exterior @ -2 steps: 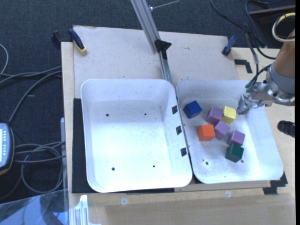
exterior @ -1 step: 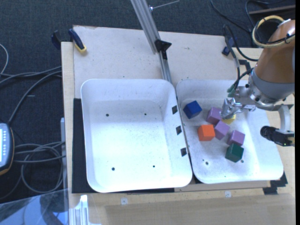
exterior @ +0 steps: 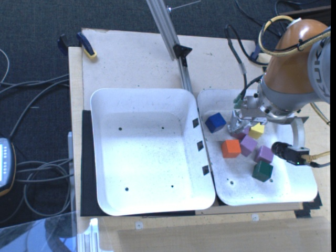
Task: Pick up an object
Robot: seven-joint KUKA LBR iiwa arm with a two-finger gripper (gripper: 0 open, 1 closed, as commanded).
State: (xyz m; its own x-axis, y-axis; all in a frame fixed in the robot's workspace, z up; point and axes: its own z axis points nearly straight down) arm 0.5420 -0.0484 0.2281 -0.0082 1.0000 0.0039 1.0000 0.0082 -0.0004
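Down among blocks (right bin (exterior: 294, 193)): gripper (exterior: 240, 126).

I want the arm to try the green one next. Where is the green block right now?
The green block lies in the right bin, nearest the camera among the blocks, just below the purple block and right of the orange block.

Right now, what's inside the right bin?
The right bin holds blue, orange, yellow, green and two purple blocks. The arm covers the bin's far corner.
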